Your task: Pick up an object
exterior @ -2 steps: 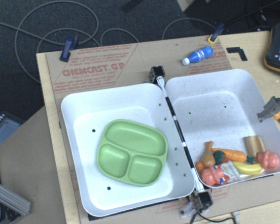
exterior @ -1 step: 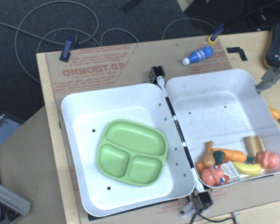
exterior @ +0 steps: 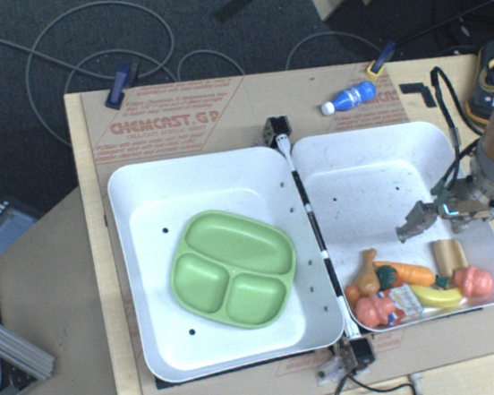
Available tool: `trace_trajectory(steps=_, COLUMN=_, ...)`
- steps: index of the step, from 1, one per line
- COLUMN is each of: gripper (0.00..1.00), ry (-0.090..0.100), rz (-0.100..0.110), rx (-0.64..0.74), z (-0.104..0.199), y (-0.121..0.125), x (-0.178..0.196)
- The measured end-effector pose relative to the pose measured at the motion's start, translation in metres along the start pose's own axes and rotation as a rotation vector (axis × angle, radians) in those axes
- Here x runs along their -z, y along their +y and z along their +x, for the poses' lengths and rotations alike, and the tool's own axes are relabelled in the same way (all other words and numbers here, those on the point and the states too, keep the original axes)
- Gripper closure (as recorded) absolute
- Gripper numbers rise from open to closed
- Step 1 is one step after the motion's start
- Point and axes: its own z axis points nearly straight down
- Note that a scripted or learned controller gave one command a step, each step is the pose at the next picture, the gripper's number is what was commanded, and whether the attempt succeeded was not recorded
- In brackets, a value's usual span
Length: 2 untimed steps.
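- The claw (exterior: 411, 226) hangs over the middle of the right bin (exterior: 359, 155), reaching in from its right wall; its grey tips sit above bare white floor, with nothing between them, and I cannot tell how wide they are parted.
- The things to pick lie heaped along that bin's near edge: a carrot (exterior: 405, 272), a banana (exterior: 439, 295), a pink piece (exterior: 376, 310) at the near-left corner, a tan block (exterior: 449, 255) and another pink piece (exterior: 474, 279) toward the near-right corner.
- The left bin (exterior: 140, 206) carries a green divided tray (exterior: 232, 269) lying flat at its centre.
- A blue and white bottle (exterior: 349, 98) rests on the table beyond the right bin's far edge.
- To do the pick well, I judge the claw should shift toward the near edge and settle over one piece with room on both sides.
- The carrot, on top of the heap, looks the easiest; straddle its narrow width.
- The crowded neighbours risk being nudged or pinched along with it.
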Motion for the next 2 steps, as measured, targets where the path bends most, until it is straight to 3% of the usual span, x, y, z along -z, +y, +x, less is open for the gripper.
trace_trajectory(steps=1, gripper=0.00, ry=0.000, rz=0.000, rx=-0.001, z=0.036, y=0.000, x=-0.108)
trace_trajectory(steps=2, gripper=0.00, ry=-0.004, rz=-0.005, rx=-0.003, z=-0.031, y=0.037, x=-0.054)
